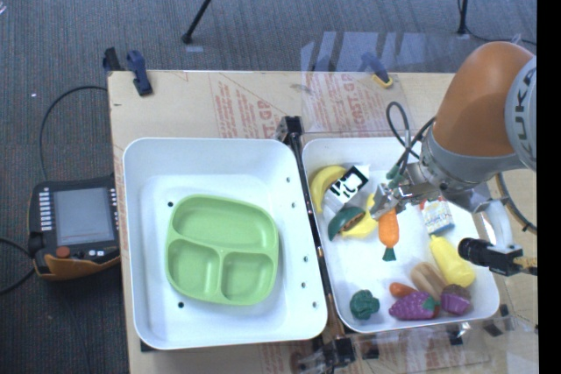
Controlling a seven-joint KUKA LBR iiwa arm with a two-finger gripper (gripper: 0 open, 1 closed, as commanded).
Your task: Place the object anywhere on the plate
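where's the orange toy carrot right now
The orange toy carrot lies in the right white bin, just below the gripper, right of the yellow banana.

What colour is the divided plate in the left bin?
Light green, plain with no pattern; the plate shows clearly in the camera view.

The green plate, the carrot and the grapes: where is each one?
green plate (223,249), camera view, ridge between its compartments.
carrot (388,229), camera view, middle of its orange body.
grapes (413,306), camera view, centre of the purple bunch.
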